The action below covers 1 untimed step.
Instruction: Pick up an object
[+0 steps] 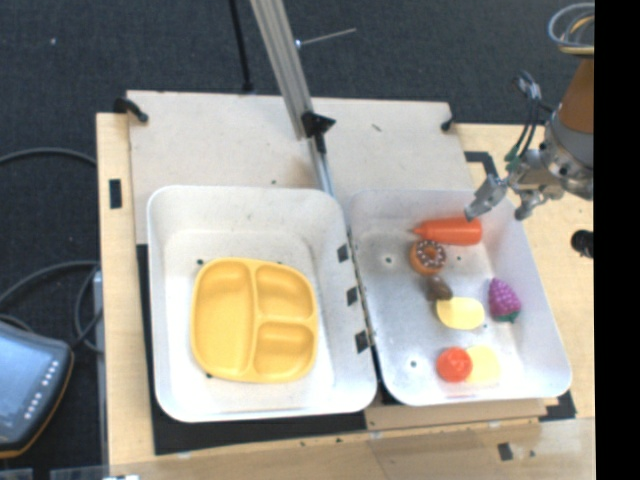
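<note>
Toys crowd the right bin: an orange carrot at the far end, then a doughnut, a small brown piece, a yellow piece, purple grapes, a red tomato and a pale yellow block. Loose scatter like this suits random picking, I judge. The carrot lies nearest the claw, just beside its left finger. That claw hangs over the bin's far right corner, spread apart and gripping nothing. A yellow divided plate sits in the left bin on the table.

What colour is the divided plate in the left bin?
Yellow; the divided plate shows clearly in the camera view.
</note>
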{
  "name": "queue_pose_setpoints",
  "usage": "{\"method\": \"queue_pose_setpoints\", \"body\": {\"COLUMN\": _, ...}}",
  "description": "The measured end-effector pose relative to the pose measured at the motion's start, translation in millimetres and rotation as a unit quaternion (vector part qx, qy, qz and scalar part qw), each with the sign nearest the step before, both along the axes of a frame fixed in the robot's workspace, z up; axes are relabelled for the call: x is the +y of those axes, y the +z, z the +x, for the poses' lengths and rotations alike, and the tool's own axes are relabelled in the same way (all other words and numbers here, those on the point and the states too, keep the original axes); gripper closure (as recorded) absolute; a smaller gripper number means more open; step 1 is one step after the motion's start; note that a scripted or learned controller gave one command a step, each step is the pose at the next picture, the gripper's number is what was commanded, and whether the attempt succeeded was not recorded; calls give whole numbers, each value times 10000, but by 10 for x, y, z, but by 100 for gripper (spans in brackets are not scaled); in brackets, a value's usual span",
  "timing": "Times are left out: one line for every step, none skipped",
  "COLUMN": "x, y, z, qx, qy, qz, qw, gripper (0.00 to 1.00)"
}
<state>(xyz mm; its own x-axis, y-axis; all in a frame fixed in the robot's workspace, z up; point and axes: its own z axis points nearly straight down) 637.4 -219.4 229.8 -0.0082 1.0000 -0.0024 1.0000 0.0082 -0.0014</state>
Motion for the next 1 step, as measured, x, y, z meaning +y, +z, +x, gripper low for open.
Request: {"method": "queue_pose_setpoints", "body": {"x": 695, "y": -914, "z": -432, "qx": 40, "qy": -17, "qz": 31, "qw": 10000, "gripper": 0}}
